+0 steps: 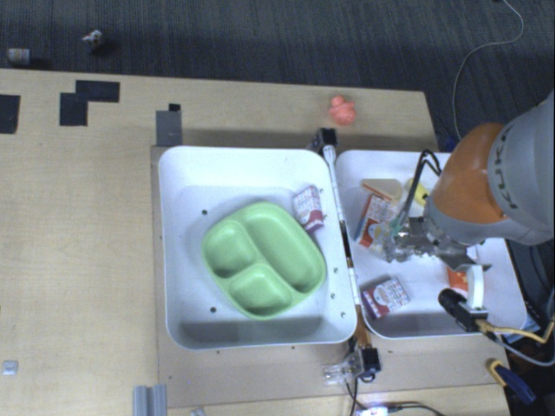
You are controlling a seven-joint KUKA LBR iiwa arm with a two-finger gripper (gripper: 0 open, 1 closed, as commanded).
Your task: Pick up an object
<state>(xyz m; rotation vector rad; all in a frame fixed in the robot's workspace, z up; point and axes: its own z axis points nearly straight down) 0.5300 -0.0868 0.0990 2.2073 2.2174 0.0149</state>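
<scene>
Wooden bench under two white bins; in the right bin point(512, 271) a red-and-white packet point(375, 217) lies just left of the gripper point(401, 243), likely light, crinkly, slippery, best pinched across its flat edges; print unreadable; jaw state I cannot tell; a green divided tray point(263, 256) fills the left bin point(178, 258).

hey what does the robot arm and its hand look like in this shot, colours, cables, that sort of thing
The arm is bulky and rounded, with a light grey shell and a broad orange band above the wrist. Below the band sits a compact grey metallic hand over the right bin. A thin black cable loops from the wrist area down toward the hand. No markings are legible.
</scene>
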